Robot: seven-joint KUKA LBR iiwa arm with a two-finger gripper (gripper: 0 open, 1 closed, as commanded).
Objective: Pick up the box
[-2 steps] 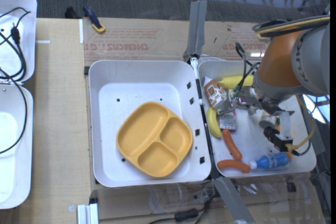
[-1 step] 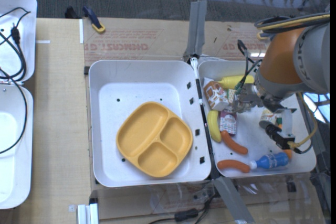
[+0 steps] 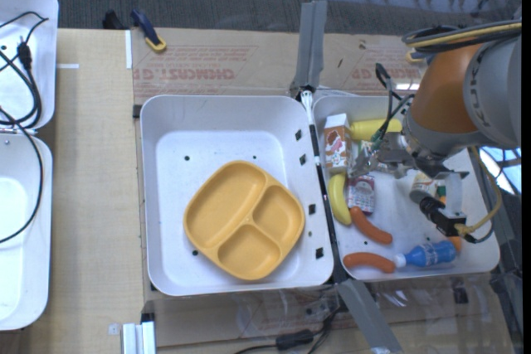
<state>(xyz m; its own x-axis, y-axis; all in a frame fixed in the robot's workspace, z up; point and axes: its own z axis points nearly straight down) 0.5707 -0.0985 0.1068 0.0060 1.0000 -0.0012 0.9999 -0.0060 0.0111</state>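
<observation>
Cardboard-topped bench (image 3: 216,62), dark floor behind; gripper (image 3: 365,164) by box (image 3: 334,143), grip state unclear.

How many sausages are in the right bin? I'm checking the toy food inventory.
2. One sausage lies slantwise near the bin's middle, just below the banana. The other sausage lies along the near wall, beside the blue bottle. The arm may hide more.

Red mirrored lettering on the cardboard sheet (image 3: 224,62), upper centre of the frame, perhaps reads "CHEMCRAFT"; the box (image 3: 334,143) print is illegible.
</observation>
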